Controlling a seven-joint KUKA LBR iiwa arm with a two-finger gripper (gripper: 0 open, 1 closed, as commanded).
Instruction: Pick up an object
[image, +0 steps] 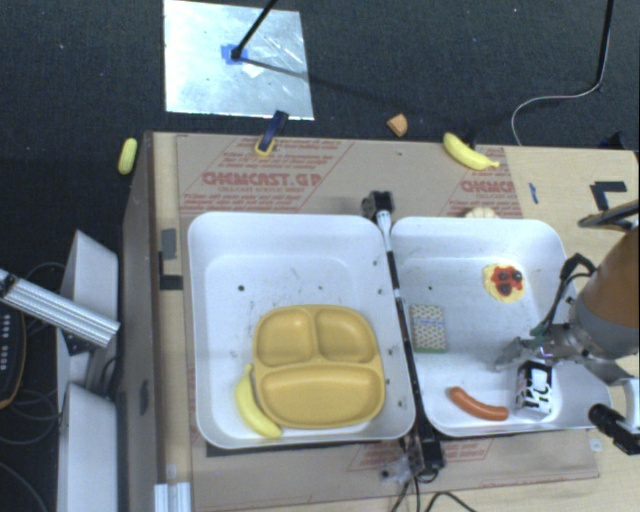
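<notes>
Sausage lying near the front wall of the right bin
It's just left of the gripper and slightly closer to the front, with its long axis running roughly left-right. They look apart, not touching. Honestly can't tell from this angle if the gripper's spread or closed.

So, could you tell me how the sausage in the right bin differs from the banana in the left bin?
The sausage is orange-red and nearly straight; the banana is yellow and curved. The sausage lies clear of other things, while the banana is tucked against the yellow plate. Both are long and lie flat.
</notes>
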